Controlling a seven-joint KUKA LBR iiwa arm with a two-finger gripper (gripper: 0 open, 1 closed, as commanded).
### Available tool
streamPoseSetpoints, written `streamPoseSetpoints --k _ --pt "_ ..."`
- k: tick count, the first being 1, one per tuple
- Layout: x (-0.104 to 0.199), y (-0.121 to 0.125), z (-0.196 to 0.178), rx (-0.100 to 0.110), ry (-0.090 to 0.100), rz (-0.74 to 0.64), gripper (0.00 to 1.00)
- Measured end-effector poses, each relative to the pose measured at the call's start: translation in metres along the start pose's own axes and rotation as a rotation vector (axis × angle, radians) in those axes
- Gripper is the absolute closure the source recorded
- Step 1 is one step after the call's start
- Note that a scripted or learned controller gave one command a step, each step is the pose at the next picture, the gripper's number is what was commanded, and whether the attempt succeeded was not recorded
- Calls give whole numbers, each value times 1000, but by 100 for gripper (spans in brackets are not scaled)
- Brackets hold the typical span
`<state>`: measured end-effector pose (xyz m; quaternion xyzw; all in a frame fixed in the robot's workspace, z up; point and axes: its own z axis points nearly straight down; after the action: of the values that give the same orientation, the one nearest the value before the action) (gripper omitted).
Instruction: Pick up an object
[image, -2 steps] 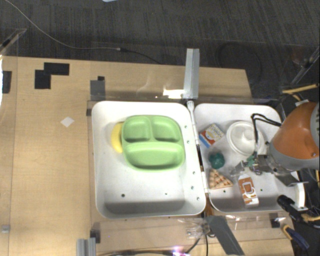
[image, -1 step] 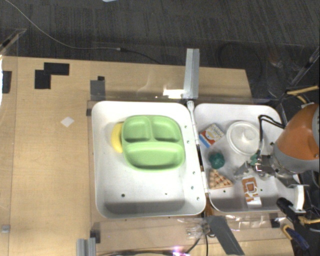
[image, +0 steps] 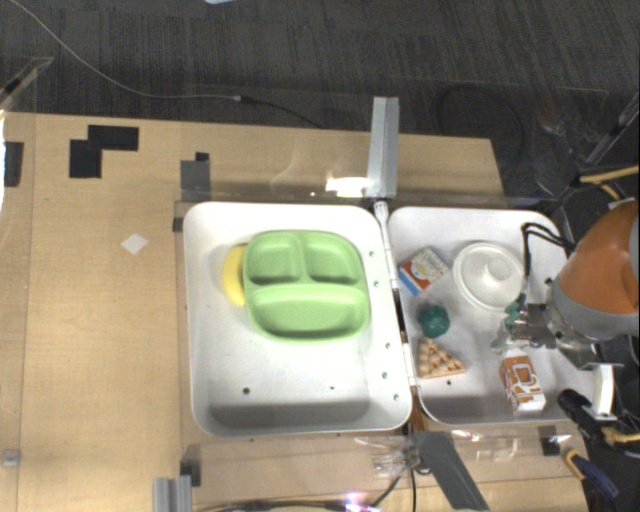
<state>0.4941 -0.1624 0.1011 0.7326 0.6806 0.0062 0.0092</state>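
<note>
Carton (image: 523, 384) just below pincer (image: 522, 325)

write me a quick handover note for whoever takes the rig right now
Gripper: low in the right bin, by the brown-and-white carton; finger state unclear, nothing seen held.
Right bin also holds a white bowl, small snack packet, teal ball and cracker pack.
Left bin: green divided tray over a yellow object.
Done: no pick confirmed.
Left: grasp and lift one object.
</note>
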Motion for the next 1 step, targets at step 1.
streamPoseSetpoints --k 1 --pt "0 0 0 1 0 0 0"
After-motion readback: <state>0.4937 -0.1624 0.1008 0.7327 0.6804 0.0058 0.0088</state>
